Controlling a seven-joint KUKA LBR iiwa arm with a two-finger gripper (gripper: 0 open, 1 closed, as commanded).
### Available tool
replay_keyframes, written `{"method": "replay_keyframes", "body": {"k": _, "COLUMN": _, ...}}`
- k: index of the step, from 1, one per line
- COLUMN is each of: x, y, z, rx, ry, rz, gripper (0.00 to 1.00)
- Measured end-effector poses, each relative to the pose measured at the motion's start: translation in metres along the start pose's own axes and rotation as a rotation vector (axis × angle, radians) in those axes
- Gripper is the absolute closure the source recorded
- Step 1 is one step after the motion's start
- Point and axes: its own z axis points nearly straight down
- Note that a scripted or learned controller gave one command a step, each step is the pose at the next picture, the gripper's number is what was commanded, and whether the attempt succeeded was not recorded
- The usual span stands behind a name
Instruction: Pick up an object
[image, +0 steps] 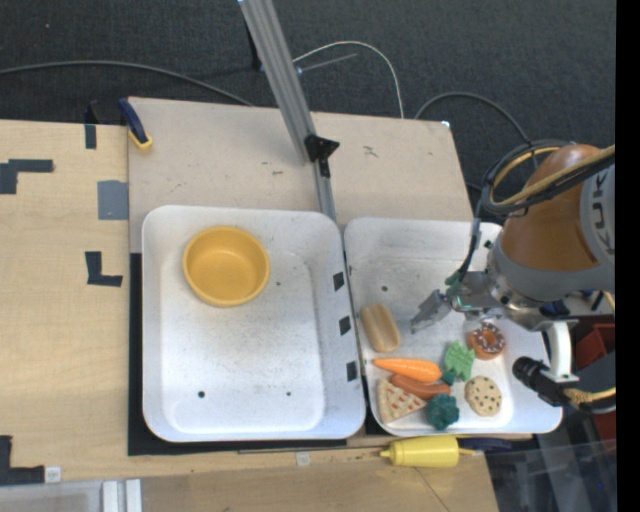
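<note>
From the overhead camera view, the arm is reaching in over the right bin (400, 240) and the end effector (432, 312) hangs low above the bin floor, tips aimed down-left. The 2 fingers look spread apart to me, with nothing between them.

Closest thing to it is the bread roll (379, 327), just beside the tips, on the side toward the middle divider. It's a small tan oblong, rounded ends, lying flat and a bit slanted, with bare bin floor around most of it. I'd guess that's the target.

What could go wrong: the roll is smooth and rounded, so if the fingers close off-centre it could squirt out sideways or just get nudged toward the wall. Below it things get crowded, with the carrot (408, 369), pizza slice (398, 402), broccoli (441, 411), cookie (484, 396) and donut (487, 341) all bunched near the front corner, so a descent that drifts that way might clip 2 items at once or grab none.

The yellow bowl (226, 264) sits alone in the left bin (250, 400), well apart from all this.
</note>
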Motion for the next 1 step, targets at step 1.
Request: {"method": "replay_keyframes", "body": {"k": 1, "x": -0.0001, "y": 0.0000, "z": -0.0001, "rx": 0.000, "ry": 0.000, "rz": 0.000, "gripper": 0.00}}
